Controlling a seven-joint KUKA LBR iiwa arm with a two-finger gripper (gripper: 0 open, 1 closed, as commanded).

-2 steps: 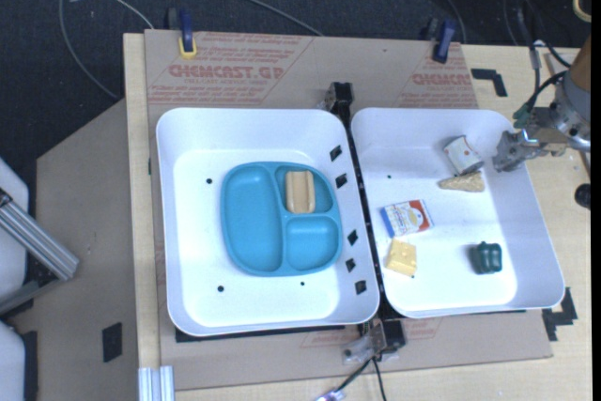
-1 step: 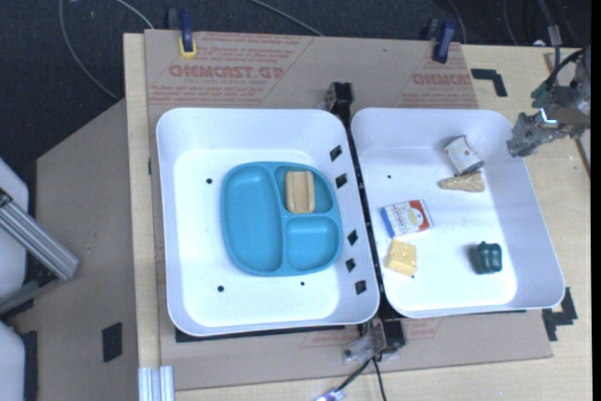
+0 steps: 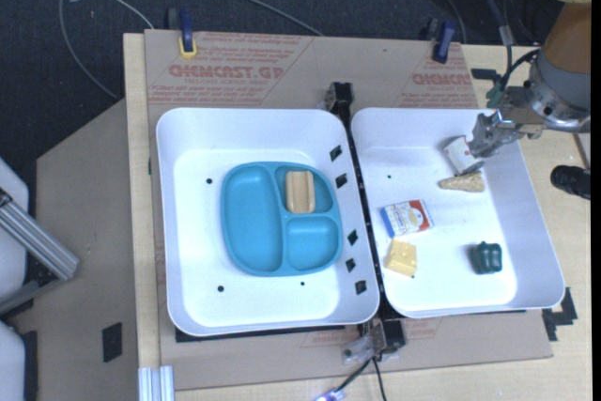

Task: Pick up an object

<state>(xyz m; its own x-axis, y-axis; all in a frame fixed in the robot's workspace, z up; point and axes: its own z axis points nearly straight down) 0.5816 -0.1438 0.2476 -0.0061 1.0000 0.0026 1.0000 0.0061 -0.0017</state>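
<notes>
Grey arm with orange band enters from the desk's right edge; claw (image 3: 488,134) sits low over the far right part of the right shallow white bin (image 3: 535,230). Can't tell its state.

A pale tan wedge-shaped piece (image 3: 463,184) lies just beside the claw. Nearer the bin's middle: a small white-blue-red packet (image 3: 405,218), a yellow block (image 3: 402,257), a dark green lump (image 3: 486,257).

Left white bin (image 3: 183,202) holds a blue divided plastic tray (image 3: 254,221) with a tan block (image 3: 300,192) in its upper compartment.
</notes>
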